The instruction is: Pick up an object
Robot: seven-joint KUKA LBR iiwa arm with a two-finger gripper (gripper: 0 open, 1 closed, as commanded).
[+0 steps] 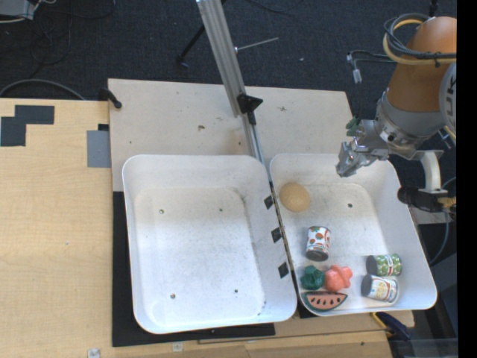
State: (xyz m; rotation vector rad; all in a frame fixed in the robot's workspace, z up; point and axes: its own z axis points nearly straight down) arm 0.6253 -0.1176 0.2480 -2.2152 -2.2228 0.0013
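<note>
Overhead slanted view of bench (186, 118) w/ 2 shallow white bins side by side. Left bin (197, 245): no objects inside, floor speckled. Right bin (358, 200): 6 objects total. 1 tan ball (294, 197) lies near the bin's far-left corner, just beside the divider between bins. 1 can w/ red-spotted label (317, 242) sits approx. mid-bin, toward the left wall. Along the near edge: 1 green toy (312, 278) touching 1 orange-red toy (337, 277), and 1 watermelon slice (326, 300) directly in front of both, at the near-left corner. Near-right corner holds 2 more cans: 1 green-labelled can (384, 265) lying on its side, and 1 dark can w/ pale label (380, 289) just in front of it, also on its side. Can count overall: 3.

Arm (421, 73) (grey, orange band) enters from the right. End effector (349, 162) hangs over the right bin's far edge, well apart from all 6 objects; nothing is seen between its fingers. Whether the fingers are spread or pressed together cannot be told at this res. 1 slanted aluminium rail (227, 58) crosses the bench's far side.
</note>
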